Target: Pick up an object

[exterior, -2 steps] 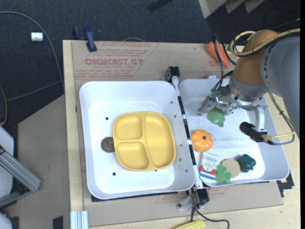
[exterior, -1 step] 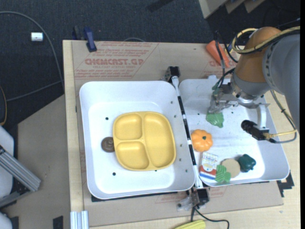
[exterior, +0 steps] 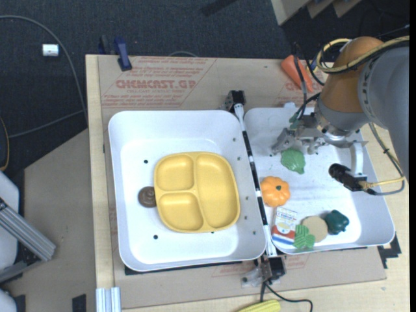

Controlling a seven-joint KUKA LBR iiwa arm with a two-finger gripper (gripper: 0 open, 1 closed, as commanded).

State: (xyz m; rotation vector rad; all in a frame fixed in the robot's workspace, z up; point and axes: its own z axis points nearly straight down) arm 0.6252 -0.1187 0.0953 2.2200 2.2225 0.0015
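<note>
Bins point(exterior: 130, 142) sit side by side on the bench, and the right bin point(exterior: 383, 223) is the one with the toys. The gripper point(exterior: 296, 143) hangs low over the far part of the right bin, right above a light green toy point(exterior: 294, 161). I cannot tell if it is grabbing the green toy or just close to it. Nearer in the right bin lies a small orange pumpkin point(exterior: 275, 191). Along the near edge of that bin are a little white packet point(exterior: 284, 221), a tan round thing point(exterior: 314, 226), a green leafy toy point(exterior: 303, 238) and a dark green toy point(exterior: 336, 221). Left of the right bin, the other bin holds a yellow tray point(exterior: 195, 192) with a brown round thing point(exterior: 147, 197) beside it.
</note>
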